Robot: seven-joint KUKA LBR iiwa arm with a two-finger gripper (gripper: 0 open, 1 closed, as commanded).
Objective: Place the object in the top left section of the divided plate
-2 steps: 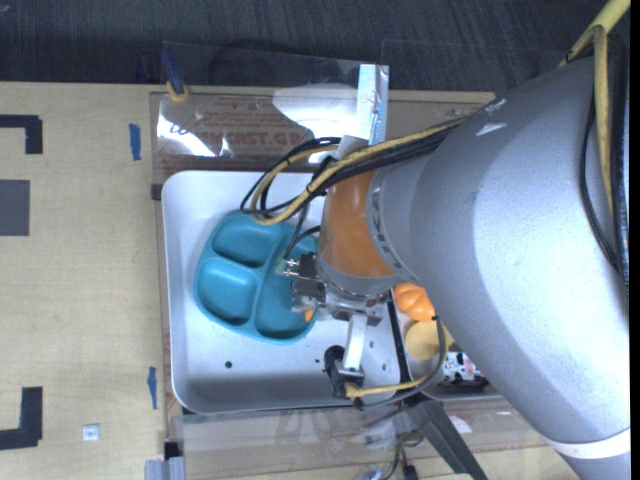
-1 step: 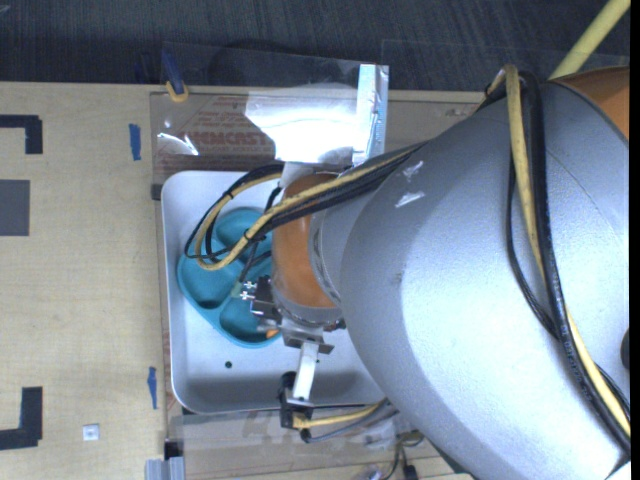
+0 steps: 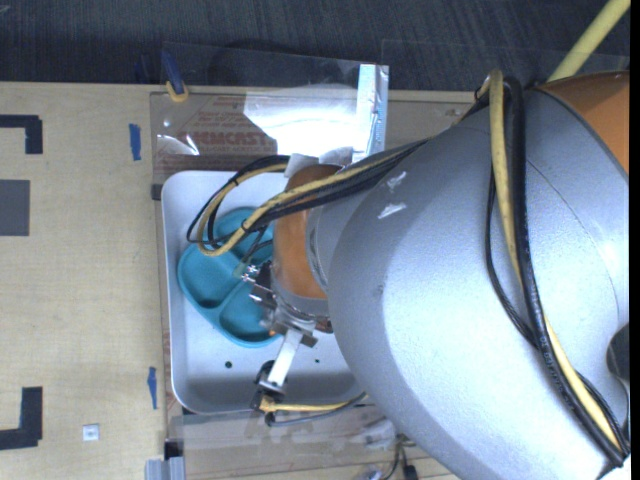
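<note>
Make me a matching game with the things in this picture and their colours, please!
Things:
1. divided plate
2. bin
3. band on the arm
4. bench

Colours:
a. orange
b. tan
c. blue
d. white

Pairs: 1-c, 2-d, 3-a, 4-b

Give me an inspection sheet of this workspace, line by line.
Surface: white bin on a tan bench.
Job's things: blue divided plate lies in the bin, partly hidden by the arm; the object to place cannot be made out.
Clutter: nothing seen.
End effector: end effector sits low over the plate; its state is hidden.
Cables: yellow and black cables loop over the plate.
Surroundings: clear plastic sheet behind the bin; blue tape marks on the bench.
</note>
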